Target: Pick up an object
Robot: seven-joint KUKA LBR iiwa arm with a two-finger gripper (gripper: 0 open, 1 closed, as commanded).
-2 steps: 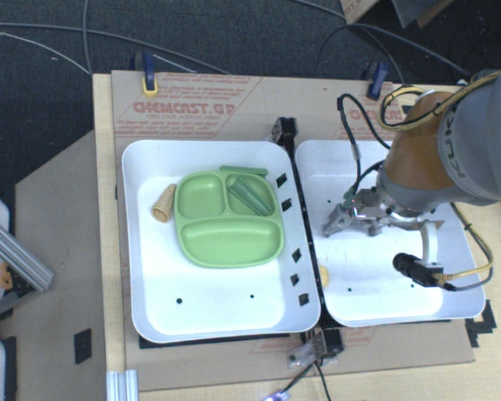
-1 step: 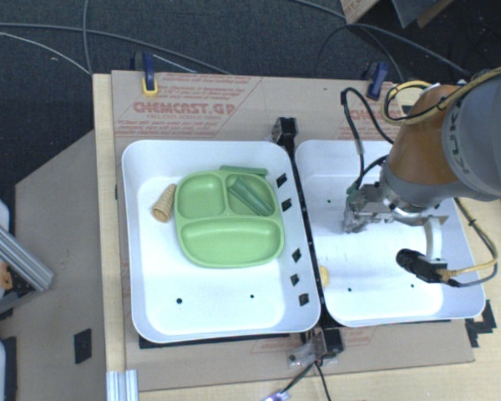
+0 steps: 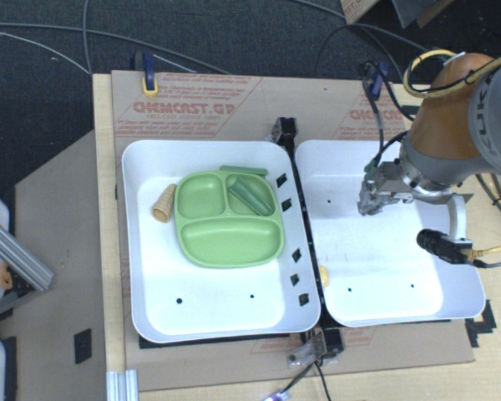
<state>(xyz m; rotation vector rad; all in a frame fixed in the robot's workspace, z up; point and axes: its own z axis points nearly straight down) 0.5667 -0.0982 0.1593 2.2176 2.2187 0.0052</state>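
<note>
A light green divided plate (image 3: 228, 220) lies in the left bin (image 3: 150, 299), with a darker green piece (image 3: 251, 194) resting in its upper right compartment. A small tan cone-shaped object (image 3: 163, 203) lies against the plate's left edge. My gripper (image 3: 372, 202) hangs over the upper middle of the right bin (image 3: 451, 303), well to the right of the plate. Nothing shows between its fingertips.
A black divider with clips (image 3: 294, 224) runs between the two bins. A black cylindrical part with a cable (image 3: 441, 246) sticks out beside the arm over the right bin. Cardboard (image 3: 192, 103) underlies both bins, with cables behind.
</note>
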